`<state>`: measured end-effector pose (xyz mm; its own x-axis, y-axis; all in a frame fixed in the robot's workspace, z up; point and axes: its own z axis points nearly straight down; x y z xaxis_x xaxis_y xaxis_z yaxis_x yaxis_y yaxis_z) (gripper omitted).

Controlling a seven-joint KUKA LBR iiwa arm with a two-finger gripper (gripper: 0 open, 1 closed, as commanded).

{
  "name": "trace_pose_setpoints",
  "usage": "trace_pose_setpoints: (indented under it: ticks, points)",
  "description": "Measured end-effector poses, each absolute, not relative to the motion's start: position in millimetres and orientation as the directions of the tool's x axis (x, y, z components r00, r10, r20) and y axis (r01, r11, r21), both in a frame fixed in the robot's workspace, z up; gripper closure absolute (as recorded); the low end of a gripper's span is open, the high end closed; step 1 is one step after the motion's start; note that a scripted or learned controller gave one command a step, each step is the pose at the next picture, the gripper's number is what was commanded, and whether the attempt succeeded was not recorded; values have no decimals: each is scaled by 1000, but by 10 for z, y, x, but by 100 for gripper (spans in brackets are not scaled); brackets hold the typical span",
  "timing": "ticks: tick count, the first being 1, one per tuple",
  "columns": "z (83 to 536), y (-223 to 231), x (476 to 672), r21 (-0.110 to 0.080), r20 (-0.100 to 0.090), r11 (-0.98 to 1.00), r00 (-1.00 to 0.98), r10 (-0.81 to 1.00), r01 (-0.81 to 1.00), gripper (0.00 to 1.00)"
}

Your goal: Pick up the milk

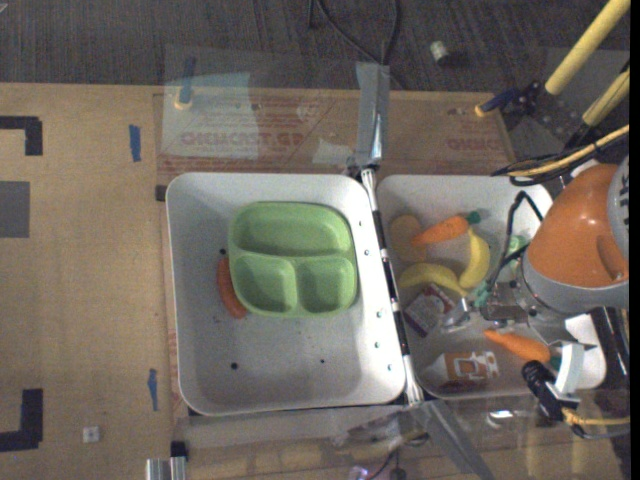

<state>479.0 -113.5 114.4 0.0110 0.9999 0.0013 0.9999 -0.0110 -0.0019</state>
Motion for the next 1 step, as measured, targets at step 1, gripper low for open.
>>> trace_pose_setpoints:
  ticks: [1]
  points:
    - [1842,-816,4798,0,0,15,-15,1000,1000,0]
